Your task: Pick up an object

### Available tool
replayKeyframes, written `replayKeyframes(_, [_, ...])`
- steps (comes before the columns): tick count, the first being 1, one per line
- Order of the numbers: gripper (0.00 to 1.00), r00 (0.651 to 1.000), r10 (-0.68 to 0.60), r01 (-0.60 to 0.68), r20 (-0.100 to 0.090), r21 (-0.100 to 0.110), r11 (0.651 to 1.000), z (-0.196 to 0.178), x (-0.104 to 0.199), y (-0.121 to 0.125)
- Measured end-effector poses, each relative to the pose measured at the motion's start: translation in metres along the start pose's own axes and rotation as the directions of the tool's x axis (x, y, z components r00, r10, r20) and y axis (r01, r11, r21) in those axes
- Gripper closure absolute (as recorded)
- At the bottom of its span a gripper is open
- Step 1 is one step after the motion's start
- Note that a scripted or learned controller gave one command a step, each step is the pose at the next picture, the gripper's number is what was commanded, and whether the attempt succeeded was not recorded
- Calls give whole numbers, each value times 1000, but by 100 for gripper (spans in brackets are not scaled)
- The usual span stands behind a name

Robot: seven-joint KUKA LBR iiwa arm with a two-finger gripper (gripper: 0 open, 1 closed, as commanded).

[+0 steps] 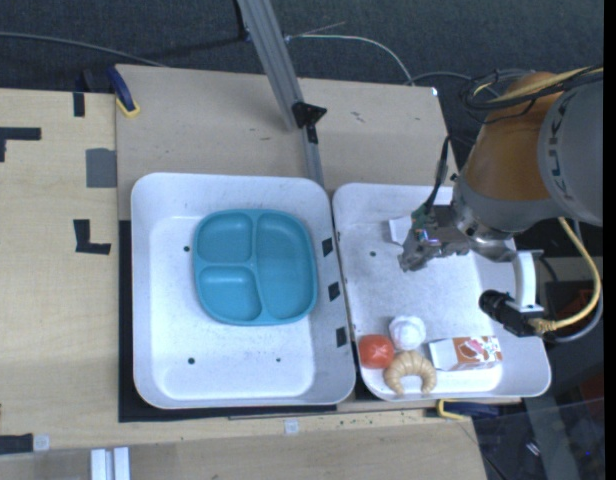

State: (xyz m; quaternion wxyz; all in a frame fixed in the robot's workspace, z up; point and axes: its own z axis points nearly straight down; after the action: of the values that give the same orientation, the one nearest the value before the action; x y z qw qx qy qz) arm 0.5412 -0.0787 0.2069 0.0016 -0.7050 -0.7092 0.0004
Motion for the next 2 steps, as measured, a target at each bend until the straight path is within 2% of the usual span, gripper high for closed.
replayKeyframes(2, [100,1000,-1,1,0,-1,1000,-9,87,-9])
